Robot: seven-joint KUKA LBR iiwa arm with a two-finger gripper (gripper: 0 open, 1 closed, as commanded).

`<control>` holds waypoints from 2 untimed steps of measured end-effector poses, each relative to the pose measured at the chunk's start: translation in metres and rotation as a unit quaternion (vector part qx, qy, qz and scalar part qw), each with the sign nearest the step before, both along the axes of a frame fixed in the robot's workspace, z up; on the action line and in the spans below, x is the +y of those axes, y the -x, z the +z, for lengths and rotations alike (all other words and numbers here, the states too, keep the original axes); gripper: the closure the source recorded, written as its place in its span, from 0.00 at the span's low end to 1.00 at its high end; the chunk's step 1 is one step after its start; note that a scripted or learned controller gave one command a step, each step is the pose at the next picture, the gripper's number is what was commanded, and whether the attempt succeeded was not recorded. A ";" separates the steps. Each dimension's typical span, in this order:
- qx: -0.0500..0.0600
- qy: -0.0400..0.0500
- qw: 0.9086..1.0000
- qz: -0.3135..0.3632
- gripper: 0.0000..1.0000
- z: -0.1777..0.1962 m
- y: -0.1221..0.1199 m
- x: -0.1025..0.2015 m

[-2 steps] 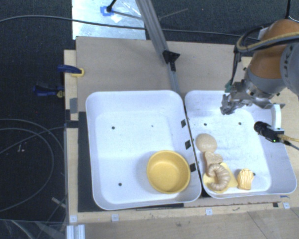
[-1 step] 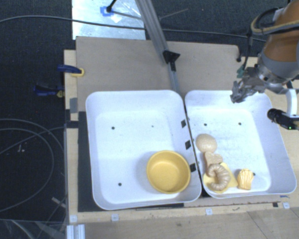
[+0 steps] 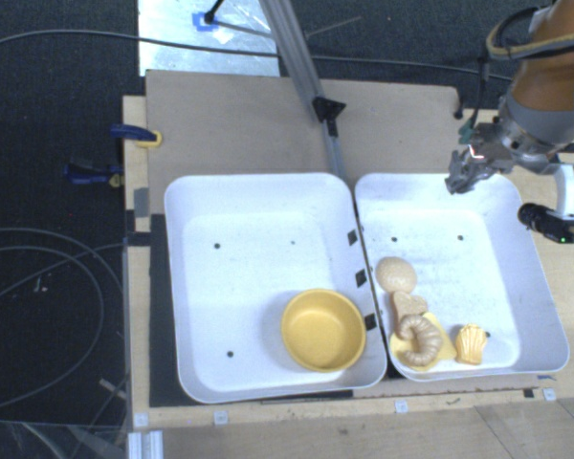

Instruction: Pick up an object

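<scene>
On the far left, beside the bench's edge, a blue clamp with a yellow tip [image 3: 134, 135] grips the brown board, and a second blue clamp [image 3: 91, 172] sits just below it. Loose black cables [image 3: 38, 285] loop over the dark floor.

The left shallow white plastic bin [image 3: 201, 208] holds a round yellow plastic bowl [image 3: 323, 328], upright with its mouth open to the camera, resting in the near right corner close to the wall shared with the neighbouring bin. A grey metal pole [image 3: 292, 41] slants down from the far edge to the seam between the bins.

The right shallow white plastic bin [image 3: 478, 228] holds a cluster in its near left corner. Farthest of these is a pale beige rounded shell-shaped piece [image 3: 396, 274]. Just nearer, touching or almost touching it, lies a small cream blocky piece [image 3: 409, 303]. Next comes a tan ridged curled piece like a croissant [image 3: 420, 338], lying on a flat yellow piece [image 3: 444, 352] against the near wall. To its right, slightly apart, stands a small yellow ribbed piece [image 3: 471, 343].

The dark two-finger gripper [image 3: 462, 178] hangs over the far right corner of the right bin, well apart from the cluster. How far its tips are spread cannot be told; nothing is seen between them.
</scene>
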State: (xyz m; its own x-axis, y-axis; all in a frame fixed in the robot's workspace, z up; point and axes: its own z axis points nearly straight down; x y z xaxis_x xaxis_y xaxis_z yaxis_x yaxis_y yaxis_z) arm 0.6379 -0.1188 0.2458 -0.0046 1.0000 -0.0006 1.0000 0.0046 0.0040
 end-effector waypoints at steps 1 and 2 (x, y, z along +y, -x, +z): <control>0.001 -0.001 1.000 0.003 1.00 0.008 0.015 0.049; 0.002 -0.001 1.000 0.003 1.00 0.011 0.034 0.098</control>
State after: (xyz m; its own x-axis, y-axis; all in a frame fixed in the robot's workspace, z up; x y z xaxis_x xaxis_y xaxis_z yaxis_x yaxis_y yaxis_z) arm 0.6043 -0.0212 0.2569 -0.0105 0.9999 0.0022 0.9999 0.0105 0.0004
